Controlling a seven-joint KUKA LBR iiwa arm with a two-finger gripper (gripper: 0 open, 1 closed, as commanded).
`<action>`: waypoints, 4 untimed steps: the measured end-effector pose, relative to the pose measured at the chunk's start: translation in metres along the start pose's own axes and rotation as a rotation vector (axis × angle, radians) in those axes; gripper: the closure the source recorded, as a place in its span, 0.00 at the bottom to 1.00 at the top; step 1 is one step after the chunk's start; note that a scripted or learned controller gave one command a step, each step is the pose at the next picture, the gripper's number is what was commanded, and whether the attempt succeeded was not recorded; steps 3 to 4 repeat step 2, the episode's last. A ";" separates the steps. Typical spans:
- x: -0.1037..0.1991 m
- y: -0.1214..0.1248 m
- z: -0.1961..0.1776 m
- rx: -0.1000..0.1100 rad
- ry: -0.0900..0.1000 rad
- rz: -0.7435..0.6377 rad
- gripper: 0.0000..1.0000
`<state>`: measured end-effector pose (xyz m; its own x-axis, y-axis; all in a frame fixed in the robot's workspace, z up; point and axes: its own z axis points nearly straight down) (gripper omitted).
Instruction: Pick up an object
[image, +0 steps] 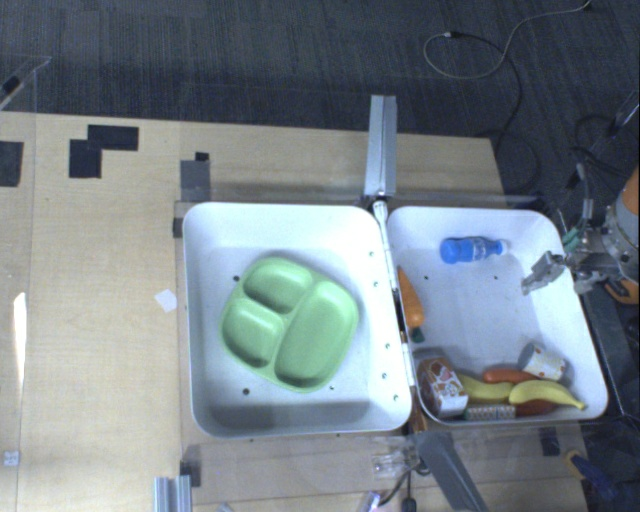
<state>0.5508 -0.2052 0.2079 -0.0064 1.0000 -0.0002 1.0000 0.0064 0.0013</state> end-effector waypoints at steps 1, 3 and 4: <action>0.001 0.002 -0.010 -0.002 0.000 -0.006 1.00; -0.001 -0.045 -0.141 -0.004 -0.003 0.043 1.00; -0.001 -0.045 -0.141 -0.004 -0.003 0.043 1.00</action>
